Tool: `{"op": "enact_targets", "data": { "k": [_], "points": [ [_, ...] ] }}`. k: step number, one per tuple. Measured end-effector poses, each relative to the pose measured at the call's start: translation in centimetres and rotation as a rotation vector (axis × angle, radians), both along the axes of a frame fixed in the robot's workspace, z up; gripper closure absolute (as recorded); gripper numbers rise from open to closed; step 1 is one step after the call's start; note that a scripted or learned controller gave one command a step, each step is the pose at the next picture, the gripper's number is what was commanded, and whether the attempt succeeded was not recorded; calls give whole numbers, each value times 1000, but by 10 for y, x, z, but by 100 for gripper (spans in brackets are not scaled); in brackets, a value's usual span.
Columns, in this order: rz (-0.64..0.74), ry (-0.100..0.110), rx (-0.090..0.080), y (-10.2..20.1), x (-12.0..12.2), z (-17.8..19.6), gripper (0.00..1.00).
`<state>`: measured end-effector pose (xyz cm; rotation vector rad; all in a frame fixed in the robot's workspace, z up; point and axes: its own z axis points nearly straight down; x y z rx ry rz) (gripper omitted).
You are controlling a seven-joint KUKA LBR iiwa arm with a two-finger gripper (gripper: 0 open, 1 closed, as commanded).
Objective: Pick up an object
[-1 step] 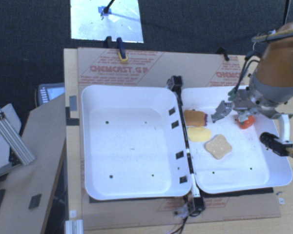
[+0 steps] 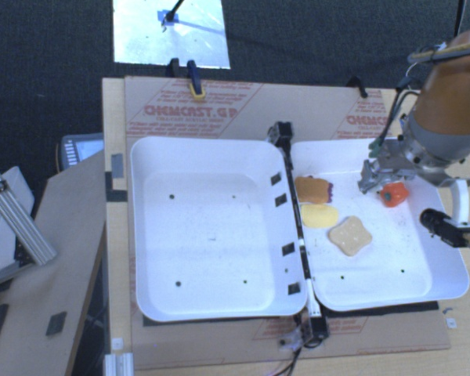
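My gripper point(image 2: 378, 177) hangs over the back right part of the right bin point(image 2: 446, 276), below the arm's orange band. A small red-orange object point(image 2: 393, 195) lies right beside and partly under it, touching or nearly touching. By the bin's left wall sits an orange-brown piece with a purple edge point(image 2: 313, 189). A flat yellow piece point(image 2: 319, 215) lies just in front of that one. A beige toast-shaped piece point(image 2: 350, 236) rests near the bin's middle.
The left bin point(image 2: 141, 210) adjoins the right one along a black-clipped divider point(image 2: 291, 225). A black fitting point(image 2: 445, 227) of the arm sticks out over the right bin's right side. A reflective sheet point(image 2: 171, 22) lies behind the bench.
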<state>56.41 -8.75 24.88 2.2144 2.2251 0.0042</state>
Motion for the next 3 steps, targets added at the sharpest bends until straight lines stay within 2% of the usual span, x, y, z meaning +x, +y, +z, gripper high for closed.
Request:
{"op": "enact_targets", "data": {
  "k": [1, 2, 3],
  "points": [
    [8, -3, 3, 89, 18, 41, 100],
    [10, 2, 5, 180, -41, 62, 100],
    [3, -9, 5, 202, -68, 163, 100]
  ]
}}
